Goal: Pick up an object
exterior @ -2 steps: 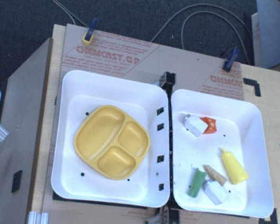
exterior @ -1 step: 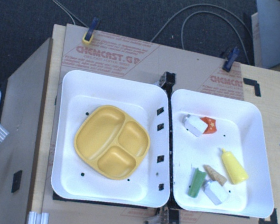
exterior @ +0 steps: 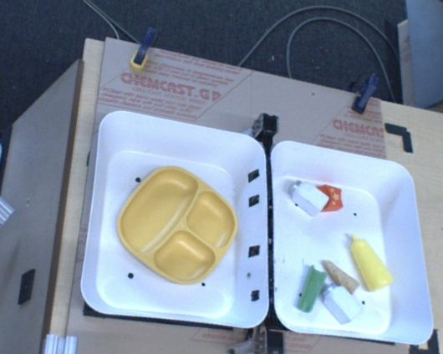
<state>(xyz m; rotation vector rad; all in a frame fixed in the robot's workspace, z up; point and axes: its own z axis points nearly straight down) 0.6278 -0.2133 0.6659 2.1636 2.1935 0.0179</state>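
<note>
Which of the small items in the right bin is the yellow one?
The yellow bottle-shaped piece, lying near the right bin's right wall. The others there are white, red, green or tan.

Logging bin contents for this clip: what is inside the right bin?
The right bin holds a white-and-red block, a yellow bottle, a green piece, a tan piece and a white block. Anything beneath them is hidden.

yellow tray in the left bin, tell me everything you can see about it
The yellow tray is a rounded, plastic-looking plate with a raised rim and three compartments: one large along its left side and two smaller on the right. All three hold nothing. It lies flat and right side up, turned at an angle, near the middle of the left bin, resting on the bin's floor. Nothing else touches it.
</note>
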